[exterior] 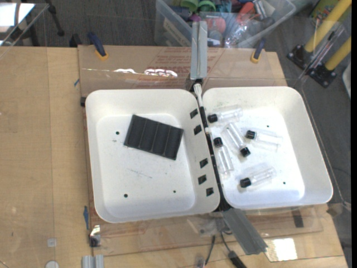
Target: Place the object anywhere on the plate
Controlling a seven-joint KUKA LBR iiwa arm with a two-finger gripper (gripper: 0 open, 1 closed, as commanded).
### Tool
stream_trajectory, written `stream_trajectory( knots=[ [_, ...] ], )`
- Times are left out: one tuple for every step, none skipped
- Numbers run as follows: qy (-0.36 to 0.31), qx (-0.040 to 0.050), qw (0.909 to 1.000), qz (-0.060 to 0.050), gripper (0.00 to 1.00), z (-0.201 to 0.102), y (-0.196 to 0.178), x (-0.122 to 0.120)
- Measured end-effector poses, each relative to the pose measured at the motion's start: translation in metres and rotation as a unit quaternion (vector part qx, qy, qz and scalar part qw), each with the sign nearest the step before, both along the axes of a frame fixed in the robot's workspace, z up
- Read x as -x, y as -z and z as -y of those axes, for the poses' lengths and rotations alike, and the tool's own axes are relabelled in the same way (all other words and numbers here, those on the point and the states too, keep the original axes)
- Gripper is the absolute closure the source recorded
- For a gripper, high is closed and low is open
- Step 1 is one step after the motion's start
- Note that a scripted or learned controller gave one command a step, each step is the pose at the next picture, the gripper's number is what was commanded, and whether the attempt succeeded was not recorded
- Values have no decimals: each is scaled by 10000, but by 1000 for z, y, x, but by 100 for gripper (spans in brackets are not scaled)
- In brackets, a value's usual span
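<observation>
A wooden tabletop (33, 149) carries two shallow white bins side by side, the left bin (95, 166) and the right bin (312, 149), their inner rims touching; a row of small black clips (201, 147) runs down that shared seam; a sheet of brown cardboard (139, 66) lies under the bins' far side, held by a blue-handled clamp (96, 44) at the left and an orange one (256, 53) at the right; beyond the tabletop stands a clear plastic tub (223, 10) heaped with colourful items; a grey metal bar (198, 49) stands upright at the far end of the seam.
</observation>
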State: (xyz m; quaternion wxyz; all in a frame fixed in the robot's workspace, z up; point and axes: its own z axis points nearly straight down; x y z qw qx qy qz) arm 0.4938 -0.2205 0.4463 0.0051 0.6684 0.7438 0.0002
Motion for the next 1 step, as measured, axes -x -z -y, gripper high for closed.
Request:
stream_trajectory(
  knots=[
    [-4,18,10000,24,100,0,-11,-1]
  ],
)
